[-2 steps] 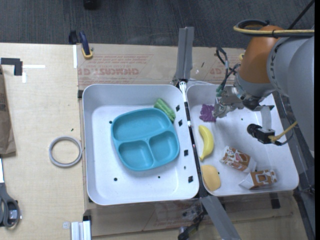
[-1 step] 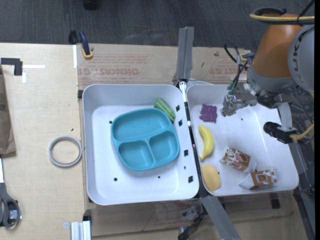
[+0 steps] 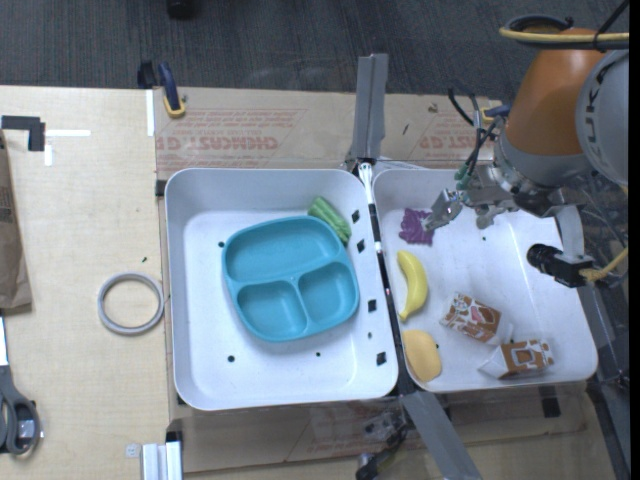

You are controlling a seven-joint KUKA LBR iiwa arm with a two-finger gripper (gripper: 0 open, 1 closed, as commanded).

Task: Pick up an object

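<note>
Bench [image 3: 80,218] of pale wood, two white bins side by side on it. Arm [image 3: 565,108] reached in from the right, orange band above the wrist, over the far part of the right bin [image 3: 560,298].

Left bin [image 3: 190,298] held a blue three-part tray [image 3: 290,278], lying flat near the middle. A green thing [image 3: 330,218] sat at the tray's far right corner, touching or just beside it; could not tell which.

Right bin held, near its left wall, a banana [image 3: 412,283] lying lengthwise, and below it a round yellow-orange fruit [image 3: 422,355] at the near left corner. Two small printed cartons: one [image 3: 471,318] mid-bin, tilted; another [image 3: 520,356] near the front right, well apart from the banana. A purple thing [image 3: 414,225] lay at the far left of this bin.

Gripper [image 3: 447,208] hung just beside the purple thing, on its right. Fingers too small and blurred; could not tell whether apart or together, nor whether anything was between them.

Outside the bins, left: a grey ring [image 3: 131,302] flat on the bench; scissors [image 3: 18,418] at the near left edge.
</note>
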